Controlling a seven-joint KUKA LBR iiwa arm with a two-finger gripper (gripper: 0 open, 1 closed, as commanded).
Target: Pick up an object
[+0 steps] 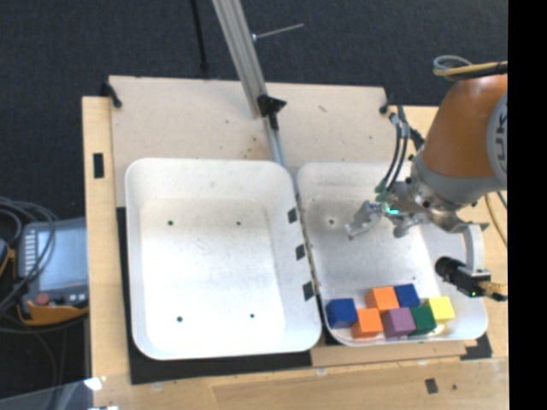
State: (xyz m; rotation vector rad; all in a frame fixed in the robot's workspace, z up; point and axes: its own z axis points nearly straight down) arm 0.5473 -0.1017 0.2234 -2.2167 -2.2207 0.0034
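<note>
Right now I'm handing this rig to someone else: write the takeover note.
Gripper: over the upper part of the right bin, nothing seen between its fingers; whether they are open or shut is unclear.
Objects: the blocks are clustered at the right bin's near edge: blue block, orange block, second orange block, dark blue block, purple block, green block, yellow block.
Done: nothing picked up yet.
Left: move to the cluster, grasp one block, lift.

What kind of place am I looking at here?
Probably a robot test lab: a robot arm reaches over two white bins on a bench, with coloured blocks in the right bin for picking practice.
</note>
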